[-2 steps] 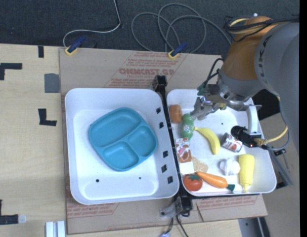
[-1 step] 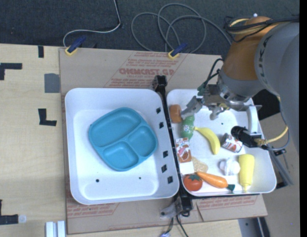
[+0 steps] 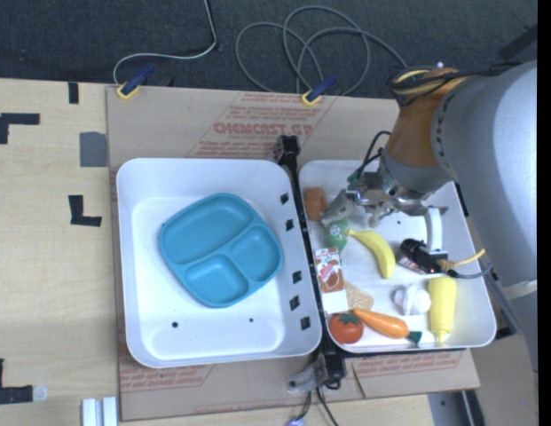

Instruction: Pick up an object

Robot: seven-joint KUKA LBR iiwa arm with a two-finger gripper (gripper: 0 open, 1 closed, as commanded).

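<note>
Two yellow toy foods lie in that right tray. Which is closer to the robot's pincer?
The curved yellow plastic banana, just below the pincer. The straight yellow toy corn cob lies farther off, by the tray's lower right corner.

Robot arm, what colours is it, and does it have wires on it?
The arm is big, round and smooth grey, with an orange band above the wrist. Thin dark cables run beside the wrist down to a small metal gripper.

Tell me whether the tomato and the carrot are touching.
Touching. The camera view shows the carrot's thick end meeting the tomato in the right bin, no gap visible.
</note>
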